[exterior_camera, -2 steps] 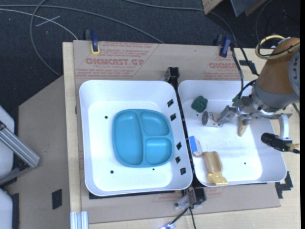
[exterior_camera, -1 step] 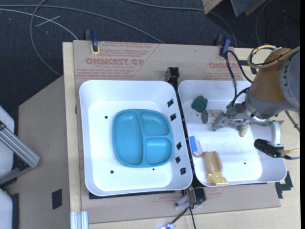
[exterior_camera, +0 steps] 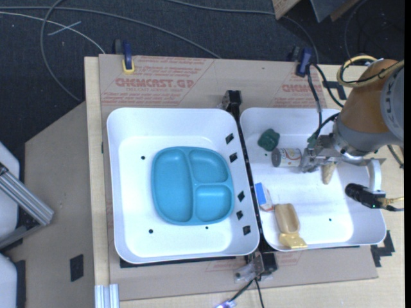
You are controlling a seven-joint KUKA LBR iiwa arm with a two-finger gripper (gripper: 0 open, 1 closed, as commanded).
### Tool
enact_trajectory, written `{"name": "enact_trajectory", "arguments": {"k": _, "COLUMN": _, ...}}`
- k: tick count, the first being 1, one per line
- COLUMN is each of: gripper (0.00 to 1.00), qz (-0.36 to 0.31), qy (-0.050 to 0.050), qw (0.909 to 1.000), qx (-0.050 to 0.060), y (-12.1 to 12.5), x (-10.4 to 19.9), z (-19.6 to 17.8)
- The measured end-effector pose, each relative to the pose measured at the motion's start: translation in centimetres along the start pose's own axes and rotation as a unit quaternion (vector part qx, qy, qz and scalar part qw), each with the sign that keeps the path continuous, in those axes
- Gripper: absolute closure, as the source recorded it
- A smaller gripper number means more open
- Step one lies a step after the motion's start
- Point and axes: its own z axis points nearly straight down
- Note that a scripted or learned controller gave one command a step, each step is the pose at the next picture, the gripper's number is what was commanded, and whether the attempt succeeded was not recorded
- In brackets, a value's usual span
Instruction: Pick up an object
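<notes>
Right bin, far half: a small grey-and-clear cylindrical object (exterior_camera: 284,156) lies on its side, just left of the gripper (exterior_camera: 313,160).
Gripper: low over the right bin (exterior_camera: 334,226), fingertips just beside the cylinder's right end; I cannot tell whether the fingers are spread or pressed together, and nothing is seen pinched between them.
Neighbours: a dark green lump (exterior_camera: 268,138) sits just far-left of the cylinder; a pale tan piece (exterior_camera: 328,172) lies just near-right of the gripper.
Near half of the bin: a tan scoop-like object (exterior_camera: 288,223) and a small blue-and-white item (exterior_camera: 262,195) against the left wall, well apart from the gripper.
Left bin: a blue divided plate (exterior_camera: 192,185) lies in the middle of the left bin (exterior_camera: 128,172), away from the action.
Risk, rolling: the cylinder looks likely to roll left if a fingertip nudges it instead of straddling it.
Risk, crowding: a shoved cylinder could knock the green lump, or a finger could catch the tan piece.
Risk, empty close: contact at the very end of the cylinder would probably let it slip out.
</notes>
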Motion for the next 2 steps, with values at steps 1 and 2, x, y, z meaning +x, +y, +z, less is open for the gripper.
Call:
{"name": "enact_trajectory", "arguments": {"k": 1, "gripper": 1.0, "qz": -0.001, "qy": -0.002, "qw": 1.0, "qx": -0.003, "y": -0.1, "x": -0.5, "z": -6.3}}
{"name": "enact_trajectory", "arguments": {"k": 2, "gripper": 1.0, "qz": 0.0, "qy": -0.002, "qw": 1.0, "qx": -0.004, "y": -0.6, "x": -1.0, "z": -12.4}}
